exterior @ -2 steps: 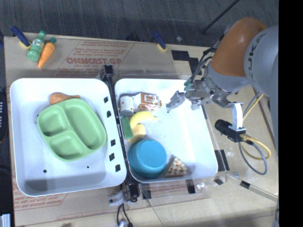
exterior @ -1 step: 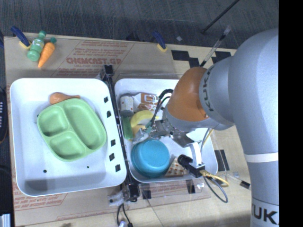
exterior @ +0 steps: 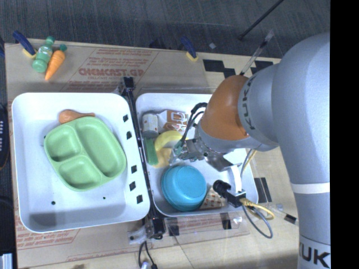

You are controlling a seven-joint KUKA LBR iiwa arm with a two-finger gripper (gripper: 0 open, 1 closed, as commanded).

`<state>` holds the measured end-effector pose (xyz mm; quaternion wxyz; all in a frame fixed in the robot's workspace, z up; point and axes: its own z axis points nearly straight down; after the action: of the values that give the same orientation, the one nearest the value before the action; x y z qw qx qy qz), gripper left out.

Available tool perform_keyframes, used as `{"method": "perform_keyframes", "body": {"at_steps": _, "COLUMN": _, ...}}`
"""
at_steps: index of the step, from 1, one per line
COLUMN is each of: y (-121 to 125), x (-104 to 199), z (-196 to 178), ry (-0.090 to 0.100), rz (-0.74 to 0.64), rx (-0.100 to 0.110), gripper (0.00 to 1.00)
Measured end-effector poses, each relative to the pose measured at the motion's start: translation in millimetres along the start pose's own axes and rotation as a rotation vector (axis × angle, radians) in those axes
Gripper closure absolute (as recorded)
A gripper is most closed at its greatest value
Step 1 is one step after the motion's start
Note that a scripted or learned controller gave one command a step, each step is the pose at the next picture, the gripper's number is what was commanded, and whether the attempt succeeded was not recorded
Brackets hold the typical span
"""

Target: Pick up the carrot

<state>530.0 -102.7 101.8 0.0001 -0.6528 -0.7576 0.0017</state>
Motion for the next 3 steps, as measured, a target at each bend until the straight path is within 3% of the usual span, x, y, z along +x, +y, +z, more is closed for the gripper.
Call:
{"method": "perform_keyframes", "body": {"at_steps": 1, "y": -55, "x": -14, "z": 10, "ry": 0.003, "rz": -0.064, "rx": -0.003, "gripper": 1.00}}
{"method": "perform_keyframes", "body": {"at_steps": 2, "y": -65, "x": -80, "z": -96, "ry": -0.004, "rz": -0.172, "rx": -0.005, "gripper": 1.00}}
{"method": "perform_keyframes", "body": {"at_steps": 3, "y": -65, "x": -78, "z": -93, "ry": 0.002, "rz": -0.173, "rx": 0.000, "gripper": 0.00}}
